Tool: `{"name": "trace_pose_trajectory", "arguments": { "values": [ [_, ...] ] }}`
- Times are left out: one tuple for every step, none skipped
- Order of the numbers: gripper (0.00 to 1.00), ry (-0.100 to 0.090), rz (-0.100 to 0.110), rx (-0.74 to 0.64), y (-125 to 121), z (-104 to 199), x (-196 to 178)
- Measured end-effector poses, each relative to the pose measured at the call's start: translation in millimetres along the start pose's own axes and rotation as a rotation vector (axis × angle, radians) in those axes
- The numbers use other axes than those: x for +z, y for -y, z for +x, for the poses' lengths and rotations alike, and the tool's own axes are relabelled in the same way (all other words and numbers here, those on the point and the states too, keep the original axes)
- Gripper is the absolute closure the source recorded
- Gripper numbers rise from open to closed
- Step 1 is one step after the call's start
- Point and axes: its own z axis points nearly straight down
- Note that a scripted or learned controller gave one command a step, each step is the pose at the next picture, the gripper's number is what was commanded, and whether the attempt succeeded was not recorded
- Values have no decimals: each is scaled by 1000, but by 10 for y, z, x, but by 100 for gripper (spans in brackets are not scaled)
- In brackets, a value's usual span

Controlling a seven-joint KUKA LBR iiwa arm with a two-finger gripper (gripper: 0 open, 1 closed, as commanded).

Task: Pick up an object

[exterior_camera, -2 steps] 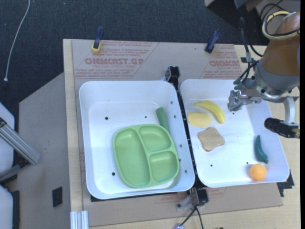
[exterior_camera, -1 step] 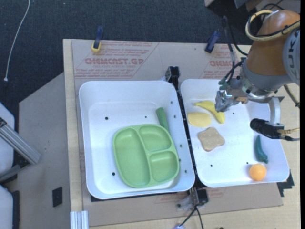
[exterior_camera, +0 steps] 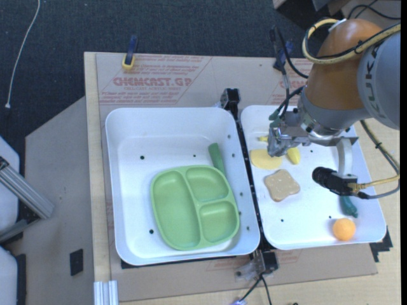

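Though close, yellow disc (exterior_camera: 262, 161) beside fingers (exterior_camera: 275, 146).

The green divided plate (exterior_camera: 194, 205) takes up the near half of the left bin (exterior_camera: 117, 145), and a green stick (exterior_camera: 216, 156) lies by its right wall. The far-left floor is open. In the right bin (exterior_camera: 305, 224), the arm (exterior_camera: 343, 75) hangs over the far part. A yellow piece (exterior_camera: 264, 159) and a tan slice (exterior_camera: 281, 185) crowd the left side. An orange ball (exterior_camera: 344, 229) sits near the right corner, with bare floor between slice and ball.
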Motion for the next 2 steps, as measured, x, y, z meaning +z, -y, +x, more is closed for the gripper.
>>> {"name": "trace_pose_trajectory", "arguments": {
  "values": [
    [100,-1,-1,-1,142,561,-121],
    [100,1,-2,-1,273,1133,-182]
  ]
}}
